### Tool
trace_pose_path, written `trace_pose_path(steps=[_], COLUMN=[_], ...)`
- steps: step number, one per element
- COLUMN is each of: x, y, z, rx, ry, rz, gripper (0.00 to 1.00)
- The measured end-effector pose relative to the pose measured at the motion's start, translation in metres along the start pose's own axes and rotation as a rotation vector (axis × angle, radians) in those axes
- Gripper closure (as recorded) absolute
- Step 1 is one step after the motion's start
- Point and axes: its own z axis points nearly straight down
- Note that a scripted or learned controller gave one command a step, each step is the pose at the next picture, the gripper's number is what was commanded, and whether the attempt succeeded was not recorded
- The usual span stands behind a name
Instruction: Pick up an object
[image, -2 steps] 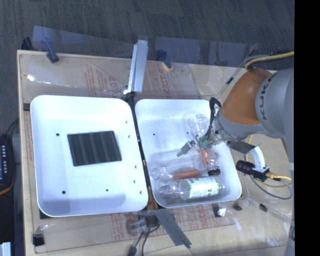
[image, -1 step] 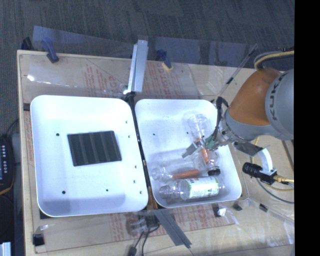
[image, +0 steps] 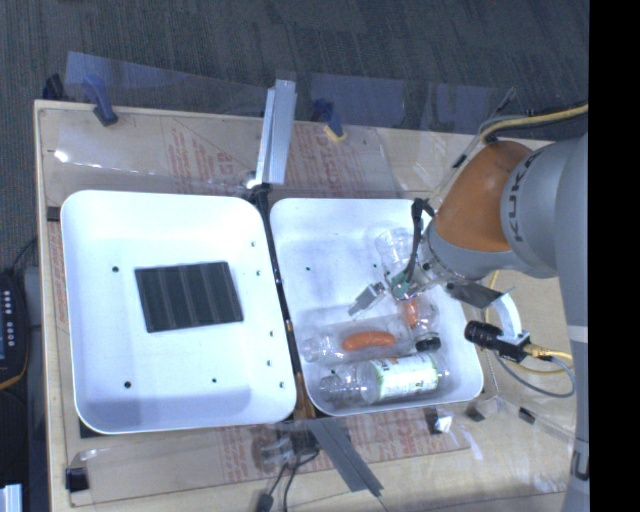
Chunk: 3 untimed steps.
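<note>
From my console I cannot tell the state of the gripper (image: 400, 288) over the right bin (image: 300, 225), and the clear bottles (image: 385, 380) and orange piece (image: 368, 341) crowded at lower centre could slip or snag together.

Little can be read. The grey arm (image: 545, 215) bears dark letters on its casing just right of the orange band, seemingly the start of the maker's name, "KU", though they are cut short and blurred. The bottle (image: 400, 380) lying along the near wall of the right bin (image: 300, 230) has a pale label whose print is too small to make out. Faint reddish printing runs across the desk (image: 180, 150) beyond the bins, illegible
</note>
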Motion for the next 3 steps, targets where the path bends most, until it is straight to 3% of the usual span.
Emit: trace_pose_path(steps=[1,2,3], x=[0.0616,0.0616,0.0616], y=[0.0021,0.0036,0.0038], z=[0.0253,0.0178,0.0178], rx=[-0.002,-0.001,-0.001], ry=[0.001,0.002,0.002], rz=[-0.061,-0.066,-0.067], gripper=[0.00,1.00,0.00])
